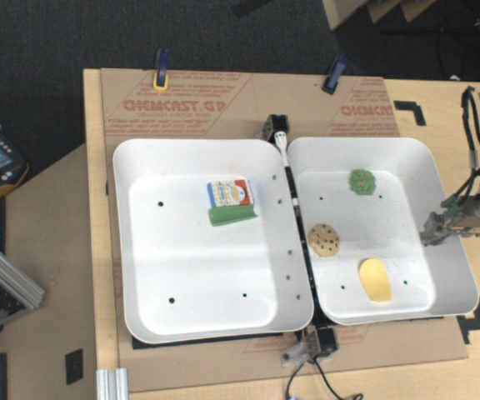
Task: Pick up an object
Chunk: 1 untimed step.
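Observation:
The left bin (140,223) holds a small blue, white and red box (229,193) with a green block (232,215) lying against its near side. In the right bin (415,161) lie a green fuzzy ball (362,182) at the back, a round chocolate-chip cookie (324,240) near the left wall, and a yellow oblong piece (376,279) at the front. My gripper (437,230) sits low at the right rim of the right bin, well to the right of the cookie and up-right of the yellow piece. Nothing is seen held in it.
A black divider strip (294,215) runs between the two bins. Both bins rest on a cardboard sheet (223,98) held by two clamps (162,69) at the back. Cables (473,132) hang at the right edge of the bench.

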{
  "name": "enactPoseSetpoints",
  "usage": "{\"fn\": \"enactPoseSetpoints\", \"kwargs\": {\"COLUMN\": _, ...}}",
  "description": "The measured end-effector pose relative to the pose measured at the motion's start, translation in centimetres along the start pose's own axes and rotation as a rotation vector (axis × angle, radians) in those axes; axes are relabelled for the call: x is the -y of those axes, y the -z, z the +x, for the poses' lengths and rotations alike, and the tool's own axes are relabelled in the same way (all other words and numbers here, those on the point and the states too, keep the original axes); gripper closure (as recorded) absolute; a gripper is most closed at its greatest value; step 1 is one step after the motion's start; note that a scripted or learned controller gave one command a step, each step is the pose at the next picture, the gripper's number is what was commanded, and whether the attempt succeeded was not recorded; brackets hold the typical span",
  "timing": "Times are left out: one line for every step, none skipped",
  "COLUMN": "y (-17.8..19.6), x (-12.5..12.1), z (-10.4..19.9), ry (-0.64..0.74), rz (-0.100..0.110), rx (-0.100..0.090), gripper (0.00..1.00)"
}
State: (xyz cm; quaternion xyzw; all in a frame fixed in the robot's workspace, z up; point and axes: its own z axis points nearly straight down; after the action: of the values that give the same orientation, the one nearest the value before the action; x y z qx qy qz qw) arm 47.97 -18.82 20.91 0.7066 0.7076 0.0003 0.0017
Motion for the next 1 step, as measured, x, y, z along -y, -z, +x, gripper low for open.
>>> {"fn": "enactPoseSetpoints", "kwargs": {"y": 4.49, "x": -2.92, "z": 3.56, "ry": 0.003, "rz": -0.002, "rx": -0.001, "gripper": 1.0}}
